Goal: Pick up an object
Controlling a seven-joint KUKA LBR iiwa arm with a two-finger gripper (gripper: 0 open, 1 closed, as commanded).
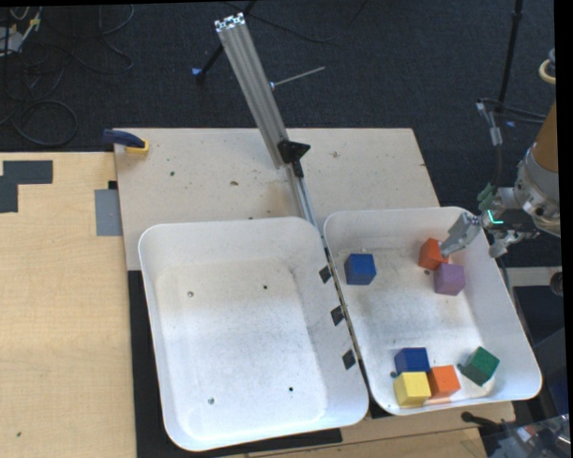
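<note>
I see the hand (pixel 458 234) beside the orange cube (pixel 430 255) in the right bin (pixel 514 305); I cannot tell its opening. The cube looks light and rigid, so I'd pinch opposite flat faces.

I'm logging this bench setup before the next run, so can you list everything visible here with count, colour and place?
White bins: 2, white, side by side on the bench; left bin, right bin.
Blue cubes: 2; one near the right bin's upper left, one at its lower edge.
Orange cubes: 2; one upper right of the right bin, one in the lower cluster.
Purple cube: 1, just below the upper orange cube.
Yellow cube: 1, lower cluster.
Green cube: 1, lower right corner.
Aluminium rail: 1, silver, slanting up behind the bins.
Clamp: 1, blue and yellow, bench's upper left.
Gripper: 1, grey, beside the upper orange cube.
</note>
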